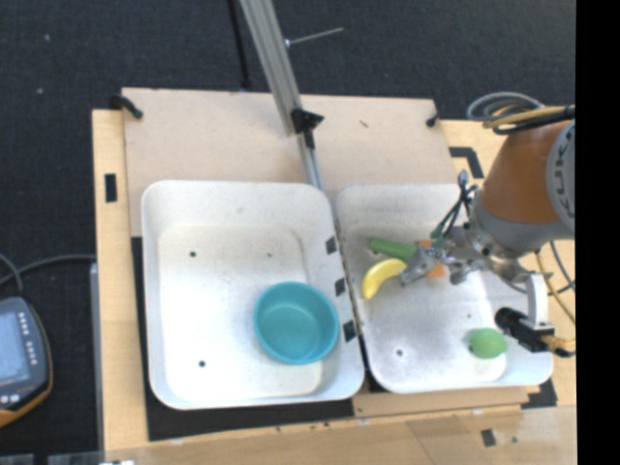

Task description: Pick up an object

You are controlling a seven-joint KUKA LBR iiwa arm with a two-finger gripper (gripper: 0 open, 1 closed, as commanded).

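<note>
Banana (383,277) lay in the right bin (426,376), beside the gripper (418,269); finger state could not be told. Judged light, stiff, smooth plastic; best gripped across its middle.

arm (528,187): reaches in from right, orange band above wrist | gripper (423,265): low over right bin (417,201), jaws perhaps closed, view unclear

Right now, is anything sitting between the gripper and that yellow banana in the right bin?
Nothing visible does. The gripper is low in the right bin, just right of the yellow banana. A green object lies just above the banana, beside the path, not across it.
</note>
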